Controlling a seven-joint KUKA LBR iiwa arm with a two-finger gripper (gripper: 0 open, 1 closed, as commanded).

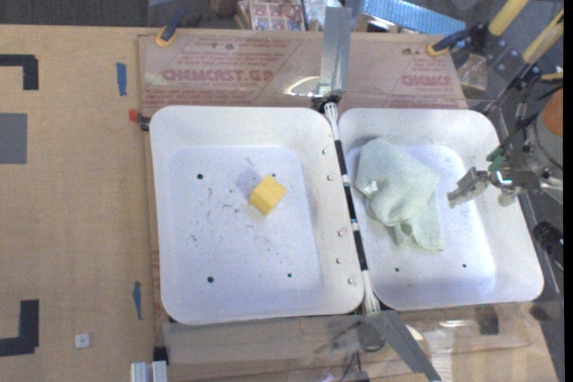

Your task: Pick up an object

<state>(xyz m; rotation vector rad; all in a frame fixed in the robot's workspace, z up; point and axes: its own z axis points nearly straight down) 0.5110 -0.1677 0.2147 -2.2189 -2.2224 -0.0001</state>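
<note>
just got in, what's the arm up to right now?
It's a pick attempt, nothing grabbed yet. The two-finger gripper sits over the right side of the right white bin, with nothing between its fingers. A crumpled pale green cloth lies in that bin just to the gripper's left. A small yellow block sits alone in the left white bin, untouched.

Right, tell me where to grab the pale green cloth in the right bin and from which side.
Grip the pale green cloth at its bunched upper part, where the folds stand highest and give the tool something to pinch. Come straight down from above: it lies crumpled and low on the right bin floor, so a sideways approach would likely just push it along.
</note>
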